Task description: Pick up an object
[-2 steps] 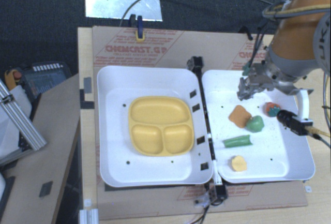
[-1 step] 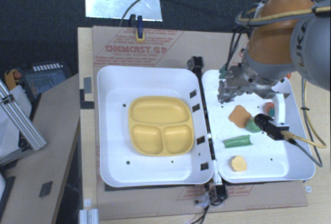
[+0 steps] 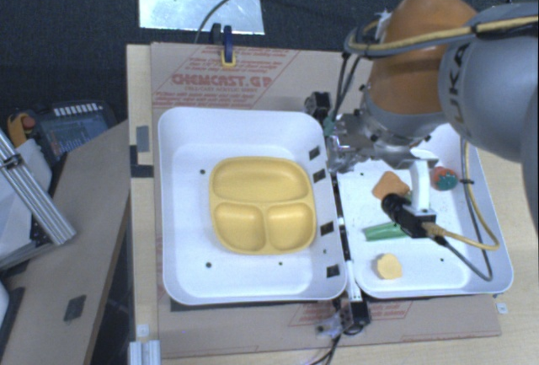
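The right bin point(image 3: 482, 269) holds an orange piece point(image 3: 390, 183), a green stick point(image 3: 381, 230), a round yellow piece point(image 3: 388, 265) and a small teal-and-red ball point(image 3: 444, 179). My gripper point(image 3: 347, 154) hangs low over the bin's upper left corner, close to the wall between the two bins. The orange piece lies just right of it and slightly nearer the camera. The grey arm and its orange band hide the far part of this bin. I see nothing held in the gripper.
A yellow divided plate point(image 3: 259, 203) lies in the middle of the left bin point(image 3: 181, 186). Black clips line the join between the bins. A yellow cable trails over the right bin's near right side.
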Robot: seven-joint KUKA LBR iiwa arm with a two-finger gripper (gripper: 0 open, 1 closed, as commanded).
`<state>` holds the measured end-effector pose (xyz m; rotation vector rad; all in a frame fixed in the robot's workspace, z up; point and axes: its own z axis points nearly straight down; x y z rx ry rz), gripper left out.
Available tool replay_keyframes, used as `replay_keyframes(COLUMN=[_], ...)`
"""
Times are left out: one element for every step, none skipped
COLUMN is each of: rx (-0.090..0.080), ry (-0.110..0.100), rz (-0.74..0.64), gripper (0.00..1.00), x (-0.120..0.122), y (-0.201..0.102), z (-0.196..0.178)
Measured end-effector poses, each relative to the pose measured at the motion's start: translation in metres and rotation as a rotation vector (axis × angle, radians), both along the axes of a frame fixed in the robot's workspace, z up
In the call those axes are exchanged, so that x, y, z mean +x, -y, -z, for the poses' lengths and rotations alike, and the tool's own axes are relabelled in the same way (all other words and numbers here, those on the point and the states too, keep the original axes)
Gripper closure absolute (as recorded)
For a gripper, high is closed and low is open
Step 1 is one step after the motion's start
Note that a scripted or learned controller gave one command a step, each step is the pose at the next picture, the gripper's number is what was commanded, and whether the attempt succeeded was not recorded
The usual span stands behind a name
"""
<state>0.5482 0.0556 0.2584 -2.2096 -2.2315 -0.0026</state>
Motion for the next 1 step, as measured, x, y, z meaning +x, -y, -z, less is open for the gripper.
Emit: replay_keyframes(rx=[0.0], ry=[-0.002], rz=[0.0], gripper=[1.0], x=[-0.0174], y=[-0.0509], z=[0.0248])
